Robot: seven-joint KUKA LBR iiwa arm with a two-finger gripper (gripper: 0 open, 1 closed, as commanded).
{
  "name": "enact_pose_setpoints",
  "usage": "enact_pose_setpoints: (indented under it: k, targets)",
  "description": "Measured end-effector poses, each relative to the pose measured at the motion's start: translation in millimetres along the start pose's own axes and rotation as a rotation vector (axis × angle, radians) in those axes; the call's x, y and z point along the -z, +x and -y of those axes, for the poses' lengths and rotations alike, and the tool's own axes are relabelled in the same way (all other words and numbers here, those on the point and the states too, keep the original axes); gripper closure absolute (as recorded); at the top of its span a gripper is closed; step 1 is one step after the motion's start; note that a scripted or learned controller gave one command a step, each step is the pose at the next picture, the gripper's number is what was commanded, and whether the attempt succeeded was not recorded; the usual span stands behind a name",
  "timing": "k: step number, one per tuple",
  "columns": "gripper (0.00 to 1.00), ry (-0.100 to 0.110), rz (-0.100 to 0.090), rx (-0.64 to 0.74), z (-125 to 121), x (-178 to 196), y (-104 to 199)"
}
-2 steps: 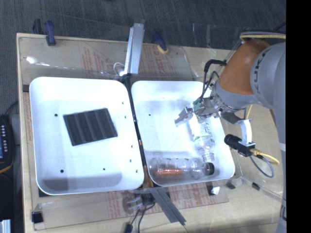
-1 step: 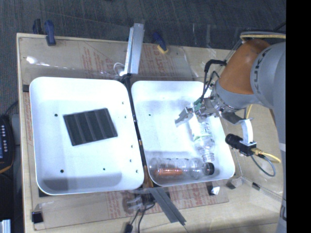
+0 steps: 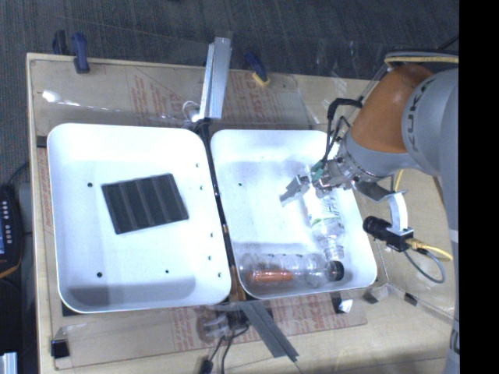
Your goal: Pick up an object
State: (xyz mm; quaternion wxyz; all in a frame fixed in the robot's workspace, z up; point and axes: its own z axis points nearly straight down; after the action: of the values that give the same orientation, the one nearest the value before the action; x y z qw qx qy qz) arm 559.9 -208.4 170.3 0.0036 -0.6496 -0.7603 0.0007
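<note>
Gripper (image 3: 300,187) low in right bin (image 3: 257,150), beside clear bottle (image 3: 327,220); jaw state hard to tell.

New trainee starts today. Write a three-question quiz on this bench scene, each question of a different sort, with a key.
1. True or false: the dark ribbed mat lies in the left bin.
2. Multiple choice: how many clear plastic bottles are in the right bin? A) none B) two C) four
3. Short answer: which bottle lies along the right bin's near wall?

Key
1. True.
2. B: one bottle lies just below the gripper, another along the near wall.
3. The bottle with the orange label, lying on its side.
</note>
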Motion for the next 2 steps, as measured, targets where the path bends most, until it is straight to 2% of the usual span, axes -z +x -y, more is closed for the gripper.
enact_pose_setpoints:
  k: [1,2]
  targets:
    - [0.00,0.002,-0.001,0.043,5.3,0.5,1.0]
    - [0.00,-0.003,0.004,0.008,-18.2,-29.7,-4.8]
